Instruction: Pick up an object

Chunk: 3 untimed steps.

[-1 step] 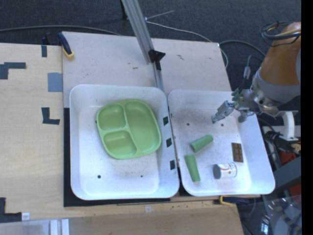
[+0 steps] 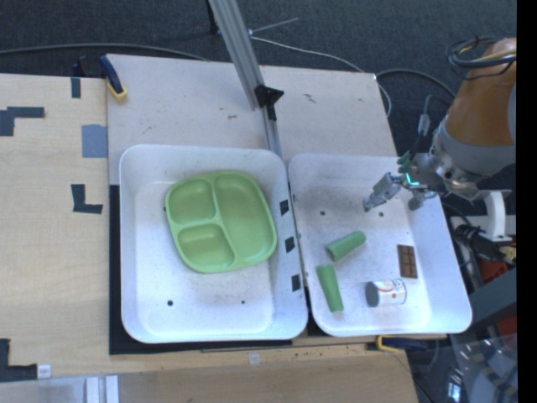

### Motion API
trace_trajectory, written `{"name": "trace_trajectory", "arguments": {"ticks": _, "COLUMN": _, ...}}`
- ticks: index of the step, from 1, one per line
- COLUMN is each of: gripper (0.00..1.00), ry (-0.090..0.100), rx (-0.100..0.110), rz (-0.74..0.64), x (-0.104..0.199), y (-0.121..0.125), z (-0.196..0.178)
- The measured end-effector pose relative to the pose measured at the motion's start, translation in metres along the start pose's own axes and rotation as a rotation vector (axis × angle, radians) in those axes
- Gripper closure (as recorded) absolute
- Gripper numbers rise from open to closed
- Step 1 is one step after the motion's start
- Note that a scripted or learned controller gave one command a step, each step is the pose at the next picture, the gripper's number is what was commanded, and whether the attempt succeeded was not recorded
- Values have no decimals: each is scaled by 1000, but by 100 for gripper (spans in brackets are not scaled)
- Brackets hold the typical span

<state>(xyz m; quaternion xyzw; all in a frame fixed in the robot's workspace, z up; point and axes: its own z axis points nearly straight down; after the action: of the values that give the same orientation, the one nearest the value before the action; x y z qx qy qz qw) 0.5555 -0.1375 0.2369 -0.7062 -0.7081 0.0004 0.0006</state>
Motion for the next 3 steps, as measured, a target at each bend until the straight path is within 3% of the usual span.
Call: {"name": "trace_trajectory", "arguments": {"ticks": 3, "gripper": 0, "ry": 0, "rx": 6, "rz": 1, "x": 7, "y": -6, "z": 145}}
